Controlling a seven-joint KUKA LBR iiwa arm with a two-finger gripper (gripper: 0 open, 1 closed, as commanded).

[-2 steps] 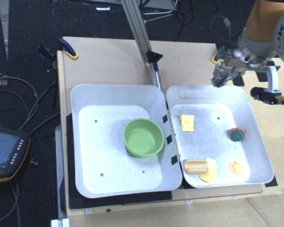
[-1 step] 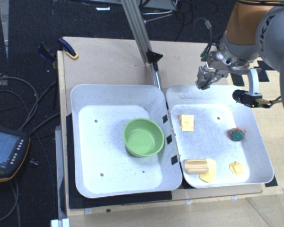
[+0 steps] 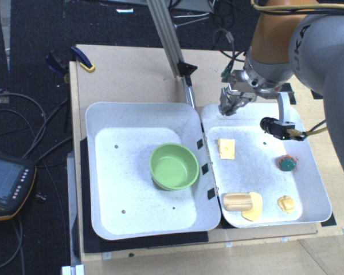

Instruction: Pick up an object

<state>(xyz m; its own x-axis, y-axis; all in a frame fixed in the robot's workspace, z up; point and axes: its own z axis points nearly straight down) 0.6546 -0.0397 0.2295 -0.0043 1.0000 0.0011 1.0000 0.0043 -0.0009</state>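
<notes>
Where the right bin [image 3: 309, 208] comes closest to the camera, three things lie along its front edge: a tan bread roll [image 3: 236, 201] at about seven o'clock in the bin, a flat yellow piece [image 3: 254, 209] touching the roll's right end and partly tucked under it, and a small yellow lump [image 3: 285, 203] at about five o'clock, apart from both. A little farther back, at three o'clock, sits a small teal and orange toy [image 3: 286, 163] near the right wall. A pale yellow square block [image 3: 226, 149] lies at about ten o'clock, near the wall shared with the other bin.

In the left bin [image 3: 103, 153], a green bowl [image 3: 174, 165] stands upright, at roughly three o'clock from that bin's centre, its hollow facing up.

Farther back, the gripper [image 3: 230, 104] hangs over the far left corner of the right bin, at about eleven o'clock, above and beyond the square block and apart from it. Nothing can be seen between its fingers; whether they are spread or closed cannot be told from this angle. A black fitting [image 3: 275, 128] with a cable sits just right of it, at about one o'clock over the bin. The grey arm [image 3: 327, 44] with its orange band [image 3: 278, 22] comes in from the upper right.

On the bench [image 3: 132, 73] beyond the bins, a blue and yellow clamp [image 3: 80, 59] lies at the far left corner.
</notes>
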